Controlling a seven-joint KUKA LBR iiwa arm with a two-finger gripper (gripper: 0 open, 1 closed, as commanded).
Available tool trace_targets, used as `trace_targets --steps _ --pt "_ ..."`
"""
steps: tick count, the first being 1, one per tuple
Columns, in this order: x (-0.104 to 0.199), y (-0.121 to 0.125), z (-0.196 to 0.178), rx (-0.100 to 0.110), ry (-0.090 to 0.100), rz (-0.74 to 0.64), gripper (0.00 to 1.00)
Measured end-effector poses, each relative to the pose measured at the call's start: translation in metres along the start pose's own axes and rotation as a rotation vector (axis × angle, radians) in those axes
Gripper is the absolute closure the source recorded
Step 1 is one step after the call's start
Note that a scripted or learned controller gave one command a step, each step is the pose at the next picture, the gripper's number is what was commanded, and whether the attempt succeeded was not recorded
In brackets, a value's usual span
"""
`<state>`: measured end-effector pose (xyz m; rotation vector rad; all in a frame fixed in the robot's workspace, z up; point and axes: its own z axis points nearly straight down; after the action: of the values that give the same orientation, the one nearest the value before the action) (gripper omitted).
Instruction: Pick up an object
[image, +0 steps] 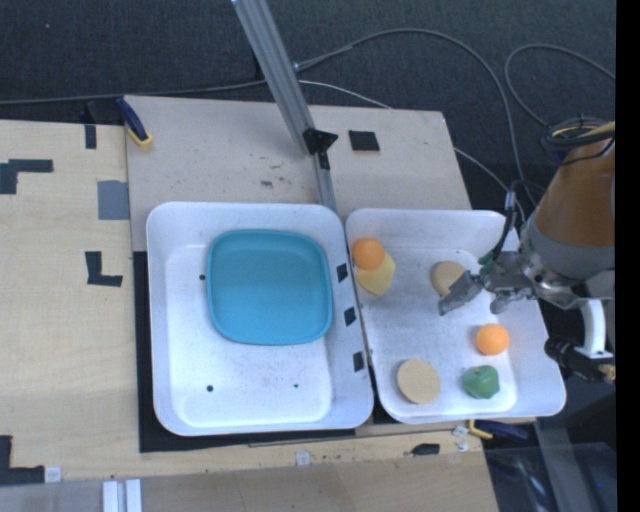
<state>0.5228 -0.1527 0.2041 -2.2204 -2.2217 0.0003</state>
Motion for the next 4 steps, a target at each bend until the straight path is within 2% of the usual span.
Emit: trace_targets --steps 2,3,4 --pt "-0.008 0.0 0.109 0.005 0.001 0.0 0.0" --pt "-0.008 0.001 0.097 0.001 0.0 -0.001 1.0" --pt "-0.011 0.002 0.035 -0.005 -0.001 0.0 1.0"
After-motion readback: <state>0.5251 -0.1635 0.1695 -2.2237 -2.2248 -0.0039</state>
